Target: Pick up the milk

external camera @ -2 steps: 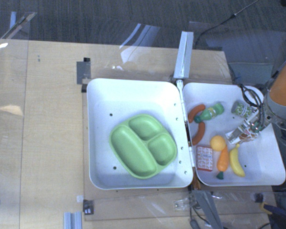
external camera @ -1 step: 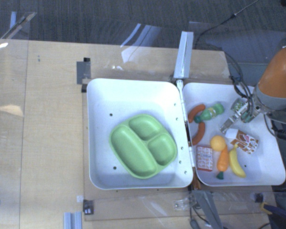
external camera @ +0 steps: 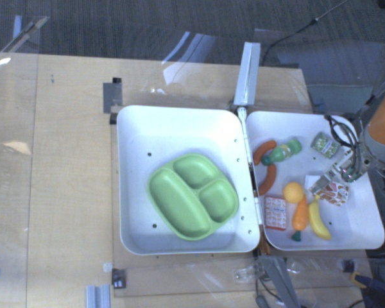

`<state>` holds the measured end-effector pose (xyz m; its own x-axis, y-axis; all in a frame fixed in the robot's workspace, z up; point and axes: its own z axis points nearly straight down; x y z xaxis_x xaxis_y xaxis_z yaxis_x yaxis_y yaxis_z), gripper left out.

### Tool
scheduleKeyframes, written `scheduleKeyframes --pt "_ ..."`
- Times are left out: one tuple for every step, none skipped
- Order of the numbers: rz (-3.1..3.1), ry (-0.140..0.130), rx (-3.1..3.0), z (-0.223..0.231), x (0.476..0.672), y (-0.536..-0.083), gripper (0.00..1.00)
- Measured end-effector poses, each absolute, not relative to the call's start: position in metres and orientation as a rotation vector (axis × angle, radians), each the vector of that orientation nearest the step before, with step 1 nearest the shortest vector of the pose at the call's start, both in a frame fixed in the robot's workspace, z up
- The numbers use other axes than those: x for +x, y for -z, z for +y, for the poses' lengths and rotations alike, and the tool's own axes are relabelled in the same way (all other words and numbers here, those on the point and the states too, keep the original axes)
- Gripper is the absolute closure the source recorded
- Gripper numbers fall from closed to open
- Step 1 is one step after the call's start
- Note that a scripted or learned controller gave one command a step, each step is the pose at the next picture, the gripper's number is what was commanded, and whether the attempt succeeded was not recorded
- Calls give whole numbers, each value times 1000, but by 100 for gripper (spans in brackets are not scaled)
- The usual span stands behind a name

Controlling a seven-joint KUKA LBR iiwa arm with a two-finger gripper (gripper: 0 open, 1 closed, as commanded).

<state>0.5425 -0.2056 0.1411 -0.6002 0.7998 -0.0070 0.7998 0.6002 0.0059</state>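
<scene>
Nearly on target: gripper low over the milk, grasp not confirmed

Right bin (external camera: 366, 236) holds the clutter. Arm (external camera: 380, 130) reaches in from the right edge, gripper (external camera: 333, 175) down low in the bin's right half.

Milk (external camera: 335, 193), taken to be the small white carton with red-orange print, lies flat just below and beside the gripper tip, possibly touching; contact cannot be judged from this slant. Whether the gripper is spread or closed cannot be made out; nothing is visibly held.

Neighbours: lemon (external camera: 294, 192) and carrot (external camera: 299, 217) just left of the carton, banana (external camera: 318, 220) just below it. A green-white packet (external camera: 325, 144) sits above, a green bottle (external camera: 283, 151) and a sausage (external camera: 267, 165) further left, a red-white packet (external camera: 275, 212) at the bin's left wall. Left bin (external camera: 135, 172) carries a green divided plate (external camera: 192, 194).

Judged step: final approach or descent onto the milk, lift not yet begun.

Next move calls for centring over the carton, closing across its narrow side, clear of the banana, then a straight lift.
</scene>
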Motion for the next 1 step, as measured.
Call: scheduleKeyframes --pt "2814 -4 1366 -207 568 -90 0"
